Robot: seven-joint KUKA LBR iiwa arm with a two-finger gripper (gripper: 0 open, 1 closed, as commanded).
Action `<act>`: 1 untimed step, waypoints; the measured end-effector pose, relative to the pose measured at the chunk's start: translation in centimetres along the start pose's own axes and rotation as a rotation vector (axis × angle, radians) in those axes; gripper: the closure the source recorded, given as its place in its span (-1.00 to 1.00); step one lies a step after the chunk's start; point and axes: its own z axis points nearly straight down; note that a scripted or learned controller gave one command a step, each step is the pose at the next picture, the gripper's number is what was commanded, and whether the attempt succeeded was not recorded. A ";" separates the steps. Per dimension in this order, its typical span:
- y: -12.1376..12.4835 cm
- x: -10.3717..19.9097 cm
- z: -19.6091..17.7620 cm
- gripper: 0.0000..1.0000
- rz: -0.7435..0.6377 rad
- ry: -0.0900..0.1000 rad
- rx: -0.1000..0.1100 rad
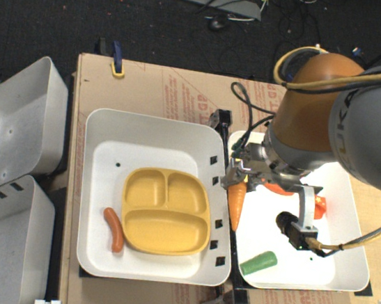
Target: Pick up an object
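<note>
An orange carrot (235,205) lies along the left wall of the right bin (342,274), pointing toward the front. My gripper (241,174) hangs right over the carrot's upper end, at the bin's left wall; whether it touches the carrot is hidden. A green cucumber-like piece (259,262) lies near the front of the same bin. A red-orange thing (281,189) peeks out from under the wrist, and a small red piece (320,207) sits to its right.
The left bin (96,170) holds a yellow divided plate (166,211) and a brown sausage (114,229) at the plate's front left. The arm covers the back of the right bin. Black clips line the divide between the bins.
</note>
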 end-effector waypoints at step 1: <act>1.1 5.5 -0.5 1.00 -0.001 0.001 -0.001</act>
